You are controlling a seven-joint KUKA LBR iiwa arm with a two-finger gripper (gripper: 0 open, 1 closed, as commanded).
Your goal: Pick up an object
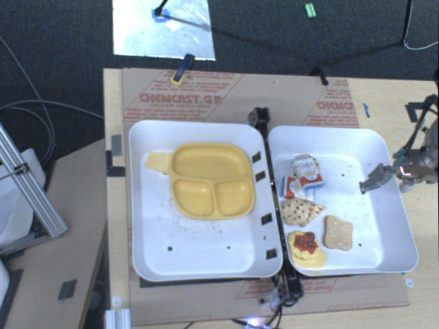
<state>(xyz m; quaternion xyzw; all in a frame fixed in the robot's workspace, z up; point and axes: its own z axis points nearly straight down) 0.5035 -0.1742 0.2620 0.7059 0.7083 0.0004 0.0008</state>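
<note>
The right bin holds several small toy foods along its left side: a red and white carton, a silvery packet, a speckled pizza slice, a slice of toast and a yellow piece with red topping. My gripper hangs over the right part of this bin, reaching in from the right edge. It is well to the right of the foods, with nothing seen between its fingers. The toast lies below and left of it.
The left bin holds a yellow divided plate with a pale yellow flat piece at its left. Black clips line the divider between the bins. Cardboard lies under both bins.
</note>
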